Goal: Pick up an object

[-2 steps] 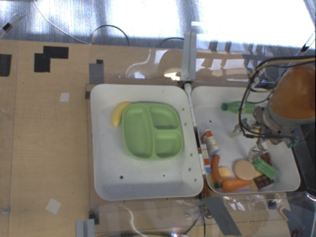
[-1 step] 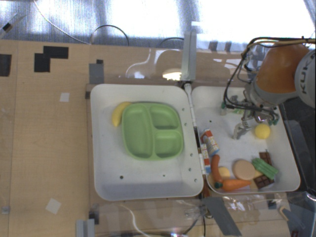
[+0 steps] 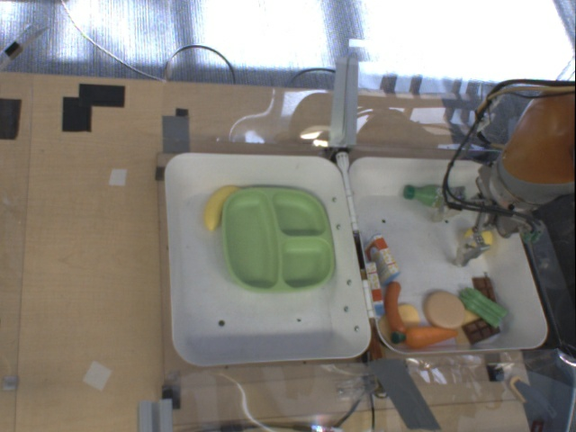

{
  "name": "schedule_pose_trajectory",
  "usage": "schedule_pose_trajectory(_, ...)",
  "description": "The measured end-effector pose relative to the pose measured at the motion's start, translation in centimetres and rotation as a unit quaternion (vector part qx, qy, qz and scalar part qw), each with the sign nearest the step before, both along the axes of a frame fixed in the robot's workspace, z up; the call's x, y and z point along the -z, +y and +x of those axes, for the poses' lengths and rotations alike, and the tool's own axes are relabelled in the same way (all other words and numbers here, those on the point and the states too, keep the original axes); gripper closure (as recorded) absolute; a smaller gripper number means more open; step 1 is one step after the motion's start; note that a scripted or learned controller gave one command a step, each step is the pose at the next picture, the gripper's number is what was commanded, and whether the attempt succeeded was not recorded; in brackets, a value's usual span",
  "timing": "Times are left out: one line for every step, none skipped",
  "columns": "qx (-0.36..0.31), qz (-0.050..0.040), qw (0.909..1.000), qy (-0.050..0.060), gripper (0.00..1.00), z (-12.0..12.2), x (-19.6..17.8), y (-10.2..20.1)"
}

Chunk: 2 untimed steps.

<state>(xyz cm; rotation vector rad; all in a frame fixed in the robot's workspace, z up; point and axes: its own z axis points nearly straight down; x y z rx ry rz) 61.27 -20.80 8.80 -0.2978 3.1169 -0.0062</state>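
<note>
My gripper (image 3: pixel 472 246) hangs over the right side of the right bin (image 3: pixel 414 232), under the grey wrist with the orange band. A small yellow piece (image 3: pixel 483 237) shows right at the gripper; whether it is held is unclear. Toy food lies in the bin's near part: a red and white tube (image 3: pixel 382 257), a red sausage (image 3: pixel 391 300), an orange carrot (image 3: pixel 430 336), a tan round biscuit (image 3: pixel 443 309), a green ridged piece (image 3: pixel 483 304) and brown chocolate (image 3: pixel 480 333). A green bottle (image 3: pixel 418 192) lies at the bin's far side, left of the gripper.
The left bin (image 3: pixel 198 313) holds a green divided plate (image 3: pixel 274 238) with a yellow banana (image 3: pixel 214 207) at its far left edge. A grey post (image 3: pixel 344 97) stands behind the wall between the bins. Black cables (image 3: pixel 468 133) loop beside the arm.
</note>
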Motion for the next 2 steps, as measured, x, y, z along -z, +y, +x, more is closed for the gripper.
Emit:
schedule_pose_trajectory(0.000,0.0007,1.0000,-0.001,0.00,-1.5,0.0,0.3)
schedule_pose_trajectory(-0.005,0.0013,1.0000,-0.002,0.00,-10.3,-0.3,7.4)
